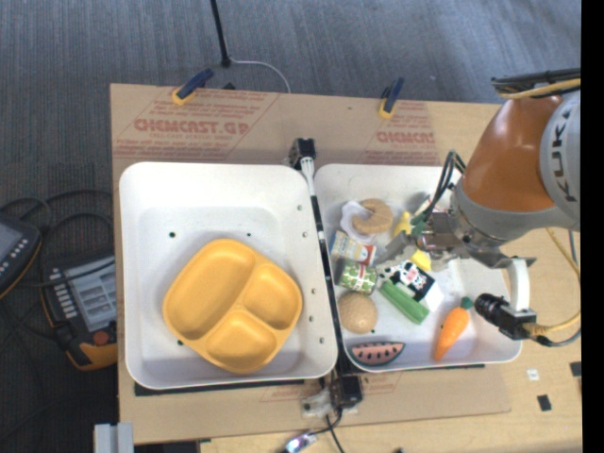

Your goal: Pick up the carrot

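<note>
The claw, grip state impossible to tell, hangs over clutter well left of the carrot, risking snagging the green block beside it instead.

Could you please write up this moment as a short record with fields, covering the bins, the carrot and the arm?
left bin: holds a yellow divided plate
right bin: holds the carrot and other toy foods
carrot: lies near the right bin's front right corner, green top pointing away from the front wall, nothing gripping it
nearby items: watermelon slice at the front wall, green block left of the carrot
gripper: over the middle of the right bin, apart from the carrot; finger state unclear
task status: carrot not yet picked up
</note>
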`<state>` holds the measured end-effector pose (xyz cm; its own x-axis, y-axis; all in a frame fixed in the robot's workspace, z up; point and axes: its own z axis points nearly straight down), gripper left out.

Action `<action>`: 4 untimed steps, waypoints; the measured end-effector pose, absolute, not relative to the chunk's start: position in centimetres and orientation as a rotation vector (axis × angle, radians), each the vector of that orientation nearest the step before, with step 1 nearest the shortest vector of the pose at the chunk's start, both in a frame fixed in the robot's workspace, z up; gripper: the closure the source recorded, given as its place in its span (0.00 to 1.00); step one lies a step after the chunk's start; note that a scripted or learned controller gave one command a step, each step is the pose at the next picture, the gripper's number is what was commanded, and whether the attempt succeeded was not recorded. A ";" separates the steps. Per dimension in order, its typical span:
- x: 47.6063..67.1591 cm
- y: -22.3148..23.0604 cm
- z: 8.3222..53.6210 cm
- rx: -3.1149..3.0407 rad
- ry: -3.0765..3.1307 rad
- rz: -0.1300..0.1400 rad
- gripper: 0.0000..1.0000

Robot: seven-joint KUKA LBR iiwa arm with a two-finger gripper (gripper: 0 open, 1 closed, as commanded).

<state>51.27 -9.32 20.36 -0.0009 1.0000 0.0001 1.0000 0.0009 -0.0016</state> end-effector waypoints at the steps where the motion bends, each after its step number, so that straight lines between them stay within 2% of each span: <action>1: 48.6 -17.3 19.4 -2.108 -2.329 0.003 0.00; 2: 48.7 -21.4 9.7 -2.213 -2.224 -0.011 0.00; 3: 48.8 -18.3 9.1 -1.532 -2.767 0.003 0.00; 4: 48.9 -18.0 10.1 -1.530 -2.766 -0.003 1.00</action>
<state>48.93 -18.05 10.09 -0.5314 0.8470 -0.0156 0.8469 0.5316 0.0110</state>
